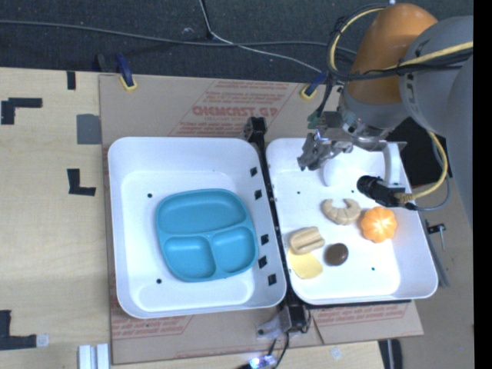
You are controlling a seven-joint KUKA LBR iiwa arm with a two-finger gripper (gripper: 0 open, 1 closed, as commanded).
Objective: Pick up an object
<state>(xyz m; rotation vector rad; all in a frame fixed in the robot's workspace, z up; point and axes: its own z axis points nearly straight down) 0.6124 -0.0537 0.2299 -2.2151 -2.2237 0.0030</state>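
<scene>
Even, bright overhead light, soft shadows inside the white bins (123, 160) — mild blur, slightly grainy overall

Pale wooden bench (46, 229), dark carpeted floor (115, 14) beyond.

The two shallow plastic bins, the left bin (123, 175) and the right bin (415, 283), are plain white. A sky-blue three-compartment plate (204, 233) lies in the left one. The right one holds a bright orange round fruit (378, 225), a pale beige croissant-shaped piece (341, 211), a tan bun-like piece (306, 240), a pale yellow flat slab (307, 267) and a dark brown disc (336, 254), perhaps a cookie. The metal end effector (317, 151) looks grey. The light wooden desk (46, 229) bears black tape marks; the brown cardboard sheet (231, 106) carries red lettering.
</scene>
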